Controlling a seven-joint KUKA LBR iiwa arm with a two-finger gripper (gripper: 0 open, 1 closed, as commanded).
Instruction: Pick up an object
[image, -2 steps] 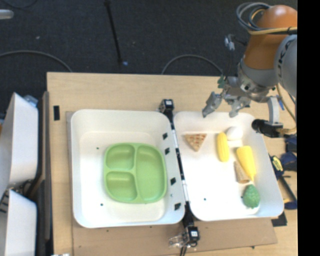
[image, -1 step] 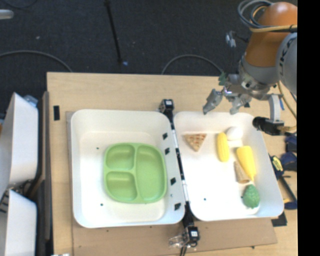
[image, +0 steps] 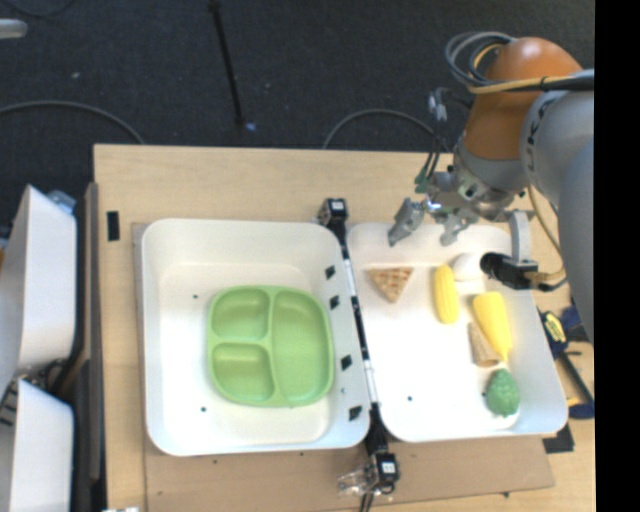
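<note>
A pale wooden worktop (image: 240, 165) carries two shallow white bins side by side, the left bin (image: 180, 250) touching the right bin (image: 420, 400).

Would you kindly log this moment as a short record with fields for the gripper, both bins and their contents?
gripper: gripper open, nothing between its fingers, over the far edge of the right bin
left bin: green divided tray
right bin: pizza slice, small yellow piece, larger yellow piece, green leafy item, white piece
task state: no object picked up yet
</note>
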